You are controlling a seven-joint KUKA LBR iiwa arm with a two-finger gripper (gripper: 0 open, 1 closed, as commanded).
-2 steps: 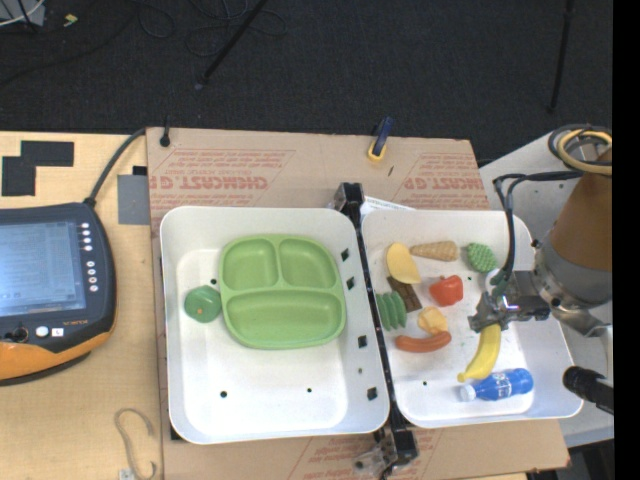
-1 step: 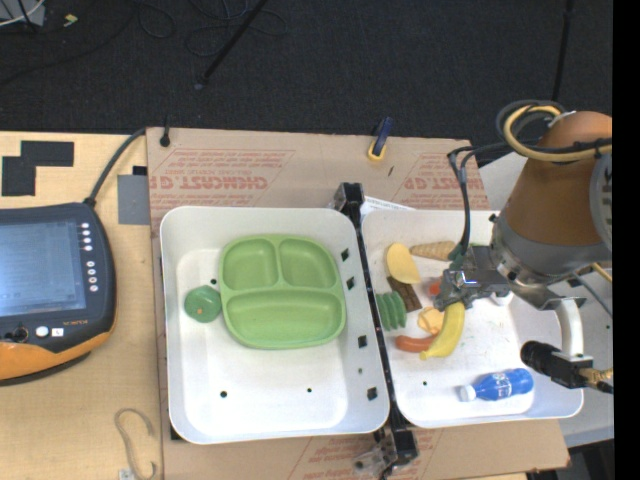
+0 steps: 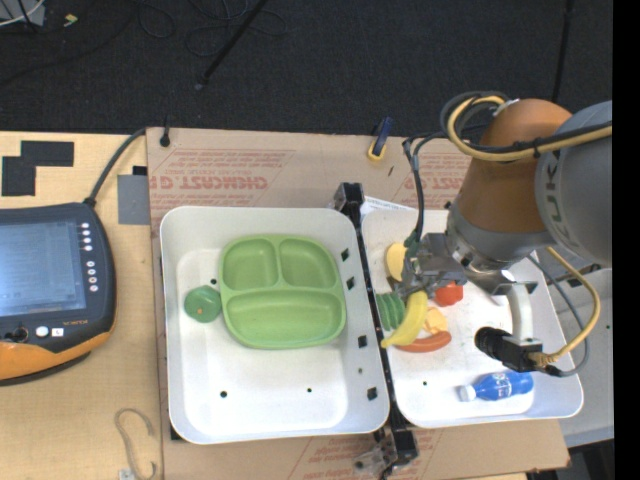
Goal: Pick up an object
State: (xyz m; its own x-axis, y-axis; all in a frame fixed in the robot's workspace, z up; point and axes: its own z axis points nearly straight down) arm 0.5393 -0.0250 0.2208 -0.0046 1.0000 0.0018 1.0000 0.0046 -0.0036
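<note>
Gripper (image 3: 425, 280) is sitting low in the right bin (image 3: 560, 398), right over the toy pile near the divider between the bins; can't tell from this angle whether it is gripping anything, the wrist is blocking the view. The arm (image 3: 520, 183) is reaching in from the right, its orange band showing above the wrist.

Directly under and beside the gripper: a yellow banana (image 3: 408, 326) is lying at a tilt, touching a green piece (image 3: 389, 310) on its left and a red-orange piece (image 3: 430, 342) below it. A yellow round item (image 3: 397, 260) is sitting just above, and a small red item (image 3: 450, 293) just to the right. A blue bottle (image 3: 497, 387) is lying on its side near the bin's front edge, well apart from the pile.

The left bin (image 3: 200, 388) is holding a green divided tray (image 3: 282, 290) with a small green cup (image 3: 202, 304) touching its left edge. A pendant with a screen (image 3: 45, 278) is resting on the bench at left.
</note>
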